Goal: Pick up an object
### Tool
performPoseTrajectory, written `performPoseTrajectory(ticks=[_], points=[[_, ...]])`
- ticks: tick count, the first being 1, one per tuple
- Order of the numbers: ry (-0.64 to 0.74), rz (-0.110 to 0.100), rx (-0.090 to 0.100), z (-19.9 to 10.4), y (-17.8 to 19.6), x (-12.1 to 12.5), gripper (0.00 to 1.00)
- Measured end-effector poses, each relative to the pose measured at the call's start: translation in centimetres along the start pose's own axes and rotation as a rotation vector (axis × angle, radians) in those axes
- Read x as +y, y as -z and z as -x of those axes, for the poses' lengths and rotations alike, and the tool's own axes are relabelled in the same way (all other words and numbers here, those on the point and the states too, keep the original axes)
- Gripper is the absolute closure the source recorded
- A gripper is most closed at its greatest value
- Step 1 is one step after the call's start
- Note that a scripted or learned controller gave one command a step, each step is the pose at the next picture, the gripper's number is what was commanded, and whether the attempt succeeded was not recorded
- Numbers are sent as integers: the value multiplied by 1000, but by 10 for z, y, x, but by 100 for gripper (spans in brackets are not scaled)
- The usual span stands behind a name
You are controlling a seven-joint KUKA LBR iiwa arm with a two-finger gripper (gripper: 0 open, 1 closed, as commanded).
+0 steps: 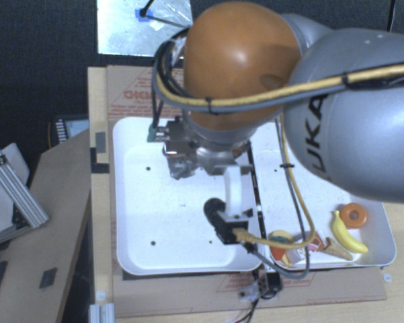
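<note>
My gripper (180,161) hangs low over the back middle of the left white bin (141,207), under the orange band of the arm. Nothing shows under or beside it on the bin floor. The loose objects lie in the right bin (388,242), at its front. A yellow banana (348,234) sits beside an orange round piece (353,214). Further left are a red and yellow object (281,242), a small white and red box (300,254) and a tan wedge (336,249). The arm hides most of the right bin.
The divider between the two bins runs just right of the gripper. A cardboard sheet (131,96) lies under the bins, with a shiny foil sheet (144,15) behind it. Aluminium framing (13,187) stands at the far left.
</note>
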State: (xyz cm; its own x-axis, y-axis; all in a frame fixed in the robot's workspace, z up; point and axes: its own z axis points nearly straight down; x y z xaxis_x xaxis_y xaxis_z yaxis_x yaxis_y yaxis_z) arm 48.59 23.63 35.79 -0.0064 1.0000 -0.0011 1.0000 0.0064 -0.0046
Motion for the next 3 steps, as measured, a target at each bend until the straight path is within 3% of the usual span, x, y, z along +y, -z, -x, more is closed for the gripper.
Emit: performPoseTrajectory(ticks=[1,2,3], points=[[-9,13,4,45,77,1,100],[0,0,0,0,5,0,100],[-10,12,2,49,48,60,100]])
